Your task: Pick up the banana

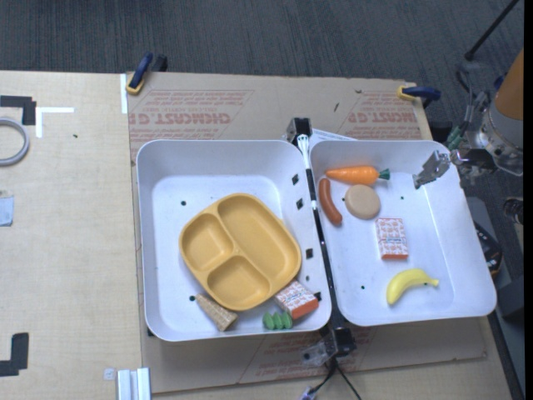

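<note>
The claw [433, 169] hangs over the far right edge of the right bin [454, 248], just inside its rim. It is small and partly blurred against the white wall, so I cannot tell how it is set. Nothing is visibly held in it.

The banana [410, 286] lies well apart from the claw, toward the near side of the same bin and slightly to its left as the camera sees it. Its long axis runs roughly across the bin, tilted a little, with the stem end pointing right and the blunt end lower left. It rests flat on the bin floor with bare white around it. Judged from this, the coming move is a travel toward the near rim and a descent with the fingers set across the fruit's short width.

Between claw and banana, off to the left, sits a red-and-white packet [391, 238]. Farther left are a tan round cookie [363, 202], a carrot [356, 174] and a sausage [330, 202].

The left bin [158, 223] holds a yellow divided plate [240, 251].
</note>
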